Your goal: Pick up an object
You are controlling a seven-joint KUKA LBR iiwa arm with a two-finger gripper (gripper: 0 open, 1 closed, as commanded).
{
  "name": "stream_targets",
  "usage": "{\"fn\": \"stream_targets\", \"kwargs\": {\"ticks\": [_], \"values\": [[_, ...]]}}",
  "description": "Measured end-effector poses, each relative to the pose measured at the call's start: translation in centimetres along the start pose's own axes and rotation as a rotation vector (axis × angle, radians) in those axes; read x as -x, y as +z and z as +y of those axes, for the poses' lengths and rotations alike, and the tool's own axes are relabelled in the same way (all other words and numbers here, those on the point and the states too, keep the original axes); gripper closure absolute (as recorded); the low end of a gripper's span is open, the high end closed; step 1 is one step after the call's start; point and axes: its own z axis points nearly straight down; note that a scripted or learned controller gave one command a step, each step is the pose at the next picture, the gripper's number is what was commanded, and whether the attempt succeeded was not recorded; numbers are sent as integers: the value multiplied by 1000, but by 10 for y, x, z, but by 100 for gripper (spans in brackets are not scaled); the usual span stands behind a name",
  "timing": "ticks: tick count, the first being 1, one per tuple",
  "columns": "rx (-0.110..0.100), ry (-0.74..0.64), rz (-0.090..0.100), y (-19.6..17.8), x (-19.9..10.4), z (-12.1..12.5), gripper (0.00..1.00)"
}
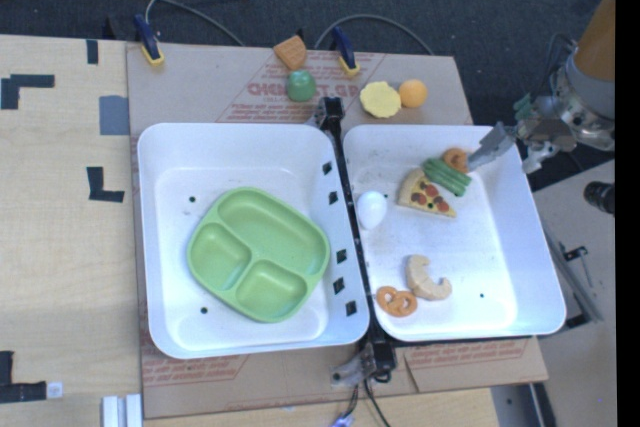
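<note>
The left bin (160,215) holds a green divided plate (258,254). Beyond the bins, on the tabletop's (60,215) cardboard, lie an orange block (291,51), a green ball (300,86), a yellow piece (380,99) and an orange ball (412,93). The right bin (520,265) holds a white egg (372,209), a pretzel (397,301), a tan piece (427,279), a pizza slice (428,194) and a green pod (446,175). The end effector (487,151) hangs over the far right corner near the pod; whether it is spread or pressed together cannot be told.

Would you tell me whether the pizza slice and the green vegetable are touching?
Touching: the camera view shows the green vegetable lying across the pizza slice's upper edge, no gap between.
</note>
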Motion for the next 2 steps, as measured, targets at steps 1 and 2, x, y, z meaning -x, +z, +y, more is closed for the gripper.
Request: {"fn": "stream_targets", "kwargs": {"ticks": [1, 2], "values": [[-3, 0, 1, 75, -22, 60, 0], [15, -2, -4, 182, -15, 92, 0]]}}
